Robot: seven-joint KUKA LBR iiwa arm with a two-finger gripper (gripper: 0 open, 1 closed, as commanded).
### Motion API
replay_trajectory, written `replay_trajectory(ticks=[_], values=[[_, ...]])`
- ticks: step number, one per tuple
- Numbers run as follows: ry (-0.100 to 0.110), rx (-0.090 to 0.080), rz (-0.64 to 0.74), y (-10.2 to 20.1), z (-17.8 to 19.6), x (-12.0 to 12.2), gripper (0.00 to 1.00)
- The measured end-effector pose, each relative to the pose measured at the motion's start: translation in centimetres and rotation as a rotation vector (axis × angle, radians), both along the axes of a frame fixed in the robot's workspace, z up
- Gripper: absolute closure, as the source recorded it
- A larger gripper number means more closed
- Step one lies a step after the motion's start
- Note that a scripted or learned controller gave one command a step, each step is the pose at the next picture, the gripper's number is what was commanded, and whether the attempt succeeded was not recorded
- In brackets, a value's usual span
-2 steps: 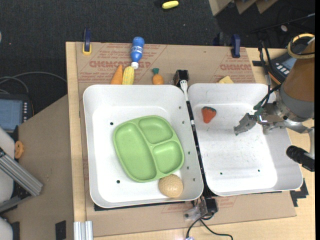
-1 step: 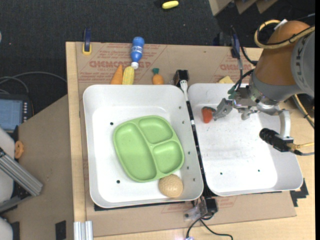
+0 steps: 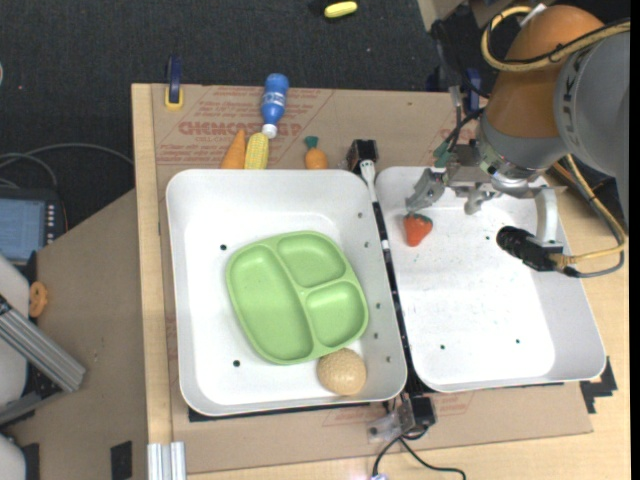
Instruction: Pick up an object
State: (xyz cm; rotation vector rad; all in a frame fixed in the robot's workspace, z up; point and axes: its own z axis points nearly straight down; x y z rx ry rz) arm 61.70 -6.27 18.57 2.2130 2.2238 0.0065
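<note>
A red strawberry [image 3: 417, 229] with a green top lies in the far left part of the right bin [image 3: 500, 338]. My gripper [image 3: 447, 199] hangs over the far edge of that bin, open, with its fingers spread. Its left finger [image 3: 421, 196] ends just above the strawberry, and nothing sits between the fingers. In the left bin [image 3: 200, 268] lies a green divided plate [image 3: 295, 296], with a tan round roll [image 3: 343, 371] at its near right corner.
Beyond the bins, on the cardboard, lie a blue and white bottle [image 3: 273, 98], a corn cob [image 3: 257, 150], an orange carrot [image 3: 233, 151], a small carrot [image 3: 315, 154] and a black object [image 3: 360, 154]. A yellow thing [image 3: 340, 9] lies on the dark floor.
</note>
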Motion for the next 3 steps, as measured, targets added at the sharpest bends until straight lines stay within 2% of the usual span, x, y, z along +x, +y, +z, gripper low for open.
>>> replay_trajectory(ticks=[1, 2, 3], values=[[0.005, 0.000, -0.004, -5.8, -8.8, 0.9, 0.00], [0.000, -0.002, -0.003, -8.0, -10.1, 5.1, 0.00], [0.005, 0.000, -0.009, -14.1, -10.0, 4.9, 0.00]])
